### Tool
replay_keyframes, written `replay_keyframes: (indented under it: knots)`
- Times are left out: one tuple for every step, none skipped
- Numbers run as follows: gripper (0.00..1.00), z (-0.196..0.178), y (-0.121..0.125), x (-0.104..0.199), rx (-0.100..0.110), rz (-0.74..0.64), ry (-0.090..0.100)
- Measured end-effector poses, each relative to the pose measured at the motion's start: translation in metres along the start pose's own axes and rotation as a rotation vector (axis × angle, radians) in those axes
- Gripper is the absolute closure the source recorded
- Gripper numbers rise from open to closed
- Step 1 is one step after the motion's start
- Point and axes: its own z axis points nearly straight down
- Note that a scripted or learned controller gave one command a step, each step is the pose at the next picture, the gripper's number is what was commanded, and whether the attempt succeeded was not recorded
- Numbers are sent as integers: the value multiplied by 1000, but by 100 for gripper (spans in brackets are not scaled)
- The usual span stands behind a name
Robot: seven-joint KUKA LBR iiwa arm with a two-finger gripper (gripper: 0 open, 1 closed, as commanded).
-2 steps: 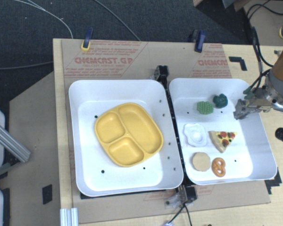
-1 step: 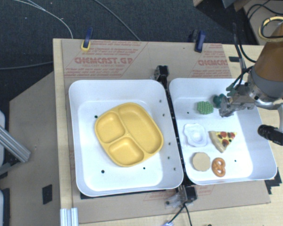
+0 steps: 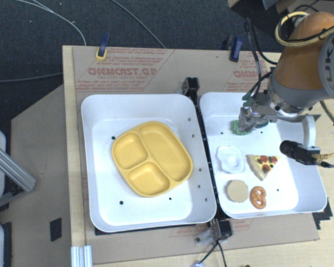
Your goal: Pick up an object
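Note:
The right bin [image 3: 309,196] holds a white cup-like piece [image 3: 230,159], a pizza slice [image 3: 264,165], a round tan cookie [image 3: 237,191], a pretzel [image 3: 258,197] and a small green object [image 3: 239,128] at its back. My gripper [image 3: 249,120] reaches down at the back of this bin, right over the green object and touching or nearly touching it. The arm's grey and orange wrist [image 3: 303,54] rises behind it to the upper right.
The left bin [image 3: 94,149] holds a yellow three-compartment plate [image 3: 151,158]. A black clamp [image 3: 190,86] sits between the bins at the back. A black cable end [image 3: 298,151] hangs over the right bin's right side. Blue clips [image 3: 102,45] mark the board's far edge.

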Motion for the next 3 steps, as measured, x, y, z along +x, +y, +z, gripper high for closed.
replay_keyframes:
  knots:
    - [100,-8,1,45,-1,2,-1]
    - [100,1,9,103,1,0,0]
    - [100,6,2,153,5,2,0]
